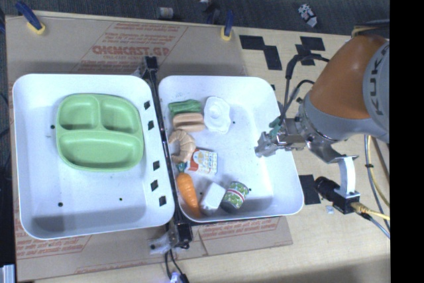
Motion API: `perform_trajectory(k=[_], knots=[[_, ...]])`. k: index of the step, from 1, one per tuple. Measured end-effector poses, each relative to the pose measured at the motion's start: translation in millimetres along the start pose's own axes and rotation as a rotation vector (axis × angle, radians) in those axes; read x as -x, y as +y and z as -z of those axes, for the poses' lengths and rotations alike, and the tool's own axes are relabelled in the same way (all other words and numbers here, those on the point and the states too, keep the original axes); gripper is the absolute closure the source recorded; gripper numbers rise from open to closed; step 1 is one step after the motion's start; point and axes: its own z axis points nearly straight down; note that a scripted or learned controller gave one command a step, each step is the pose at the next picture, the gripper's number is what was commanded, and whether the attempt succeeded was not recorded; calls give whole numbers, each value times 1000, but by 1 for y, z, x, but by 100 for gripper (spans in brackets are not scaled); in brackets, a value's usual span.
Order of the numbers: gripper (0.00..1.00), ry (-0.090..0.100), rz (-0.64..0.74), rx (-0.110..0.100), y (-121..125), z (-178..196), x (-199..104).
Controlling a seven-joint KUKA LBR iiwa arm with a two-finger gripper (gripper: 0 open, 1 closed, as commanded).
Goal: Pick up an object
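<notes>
Toy carrot (pixel 187 191) lies well left of pincer (pixel 262 146).

A green divided plate (pixel 99 131) lies in the left bin (pixel 26 209). Blue clamps (pixel 30 16) hold the cardboard (pixel 132 43) on the surface.

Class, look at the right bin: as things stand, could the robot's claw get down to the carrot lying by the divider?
Probably yes. The claw hangs over the right side of the right bin, with bare floor beneath it. The carrot lies uncovered on top, though the divider and a white block crowd its sides.
</notes>
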Motion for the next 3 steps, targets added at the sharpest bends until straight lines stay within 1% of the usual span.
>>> perform_trajectory(k=[1, 2, 3], knots=[[100, 0, 0, 1, 0, 17, -25], [100, 0, -2, 0, 0, 22, -21], [100, 1, 0, -7, -2, -15, 6]])
